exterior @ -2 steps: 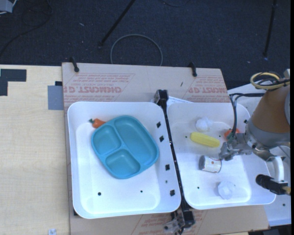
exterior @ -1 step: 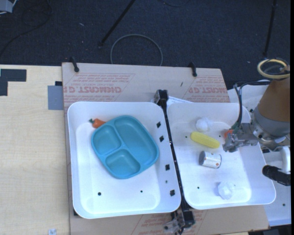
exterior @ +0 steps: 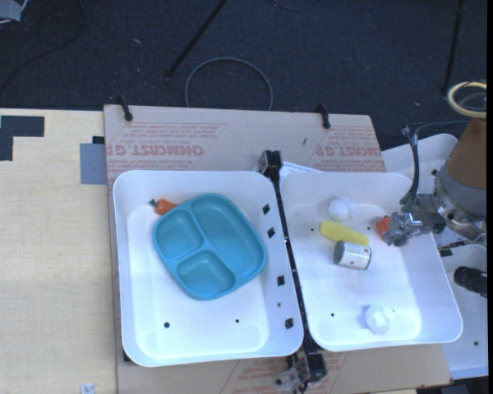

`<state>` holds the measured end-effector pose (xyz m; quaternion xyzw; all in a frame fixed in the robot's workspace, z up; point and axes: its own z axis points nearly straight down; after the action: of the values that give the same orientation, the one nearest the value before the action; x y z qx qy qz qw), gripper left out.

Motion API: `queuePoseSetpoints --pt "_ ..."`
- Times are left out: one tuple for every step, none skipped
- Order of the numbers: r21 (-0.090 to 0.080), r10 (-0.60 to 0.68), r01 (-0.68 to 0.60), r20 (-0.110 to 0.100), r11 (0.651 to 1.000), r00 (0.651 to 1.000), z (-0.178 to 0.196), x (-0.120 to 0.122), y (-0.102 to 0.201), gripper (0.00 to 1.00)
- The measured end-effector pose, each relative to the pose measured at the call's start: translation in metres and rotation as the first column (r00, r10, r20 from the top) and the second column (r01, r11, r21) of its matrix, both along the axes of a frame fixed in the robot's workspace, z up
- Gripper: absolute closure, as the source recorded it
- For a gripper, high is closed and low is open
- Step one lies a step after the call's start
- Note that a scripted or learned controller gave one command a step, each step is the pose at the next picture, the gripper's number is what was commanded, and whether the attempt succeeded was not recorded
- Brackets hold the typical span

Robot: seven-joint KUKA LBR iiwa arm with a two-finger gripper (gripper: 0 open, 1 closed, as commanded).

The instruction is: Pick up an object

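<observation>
We judge the step in hand to be the approach for a grasp: the gripper (exterior: 398,226) sits over the right bin (exterior: 427,318) near its 3 o'clock rim, and whether its claw is apart or together we cannot tell, since the metal parts blur into one another there. A small orange-red object (exterior: 384,225) lies just beside the gripper's tip on its 9 o'clock side, and we cannot say whether the two touch; nothing is visibly clamped. To do this well, we would centre the claw squarely over one chosen piece before descending, keep clear of the bin's wall, and avoid nudging neighbours. The nearest candidates are that orange-red piece, or the yellow oblong object (exterior: 343,233) at the bin's centre, which lies well apart from the walls. Touching the yellow piece at its 5 o'clock end is a small grey cylinder (exterior: 352,255), so a grasp there risks dragging both. A white roundish object (exterior: 339,209) rests toward 12 o'clock, and a white crumpled piece (exterior: 376,318) toward 5 o'clock. The left bin (exterior: 148,335) holds a blue divided plate (exterior: 209,245) with three compartments, and a small orange item (exterior: 162,206) just beside the plate at its 10 o'clock.
</observation>
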<state>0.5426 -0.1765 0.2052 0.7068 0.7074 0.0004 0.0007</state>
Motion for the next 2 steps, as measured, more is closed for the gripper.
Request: queuePoseSetpoints --pt "0.004 0.003 -0.003 -0.005 1.0 1.0 0.003 -0.004 0.048 1.0" --pt "0.004 0.004 -0.004 -0.005 1.0 1.0 -0.002 0.002 0.107 1.0"
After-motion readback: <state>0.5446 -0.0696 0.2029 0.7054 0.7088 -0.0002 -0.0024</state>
